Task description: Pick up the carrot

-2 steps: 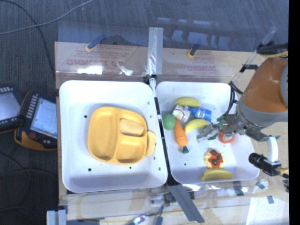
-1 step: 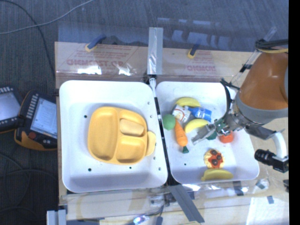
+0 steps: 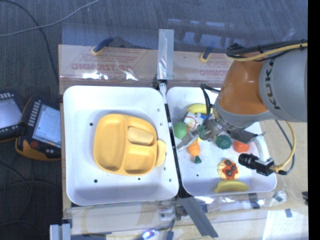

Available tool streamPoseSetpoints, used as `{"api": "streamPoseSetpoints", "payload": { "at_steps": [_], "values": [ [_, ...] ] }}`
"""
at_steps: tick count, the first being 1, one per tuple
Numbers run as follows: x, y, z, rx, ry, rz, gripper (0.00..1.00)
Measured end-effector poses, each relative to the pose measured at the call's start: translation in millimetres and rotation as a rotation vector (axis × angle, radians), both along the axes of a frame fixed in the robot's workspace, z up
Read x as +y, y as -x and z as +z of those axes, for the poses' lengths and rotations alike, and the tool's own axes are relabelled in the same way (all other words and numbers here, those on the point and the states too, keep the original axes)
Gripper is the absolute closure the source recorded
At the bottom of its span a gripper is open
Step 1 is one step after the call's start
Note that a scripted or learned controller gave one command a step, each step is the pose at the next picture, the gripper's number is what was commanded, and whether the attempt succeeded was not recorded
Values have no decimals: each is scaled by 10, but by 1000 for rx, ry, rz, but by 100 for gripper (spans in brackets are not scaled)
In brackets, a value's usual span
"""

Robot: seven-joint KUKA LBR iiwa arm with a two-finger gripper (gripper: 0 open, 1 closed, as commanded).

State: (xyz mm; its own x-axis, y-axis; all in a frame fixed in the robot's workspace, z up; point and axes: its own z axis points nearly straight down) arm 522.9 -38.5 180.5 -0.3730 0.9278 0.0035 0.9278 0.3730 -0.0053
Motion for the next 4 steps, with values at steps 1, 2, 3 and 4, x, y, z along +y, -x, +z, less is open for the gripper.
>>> {"api": "streamPoseSetpoints", "payload": {
  "at_steps": [1, 2, 3, 4],
  "values": [
    [-181, -207, 349, -2, 2, 151, 0],
    [48, -26, -1, 1, -1, 17, 0],
    [-352, 5, 1, 1, 1, -210, 0],
    [-643, -30, -873, -4, 2, -208, 0]
  ]
}}
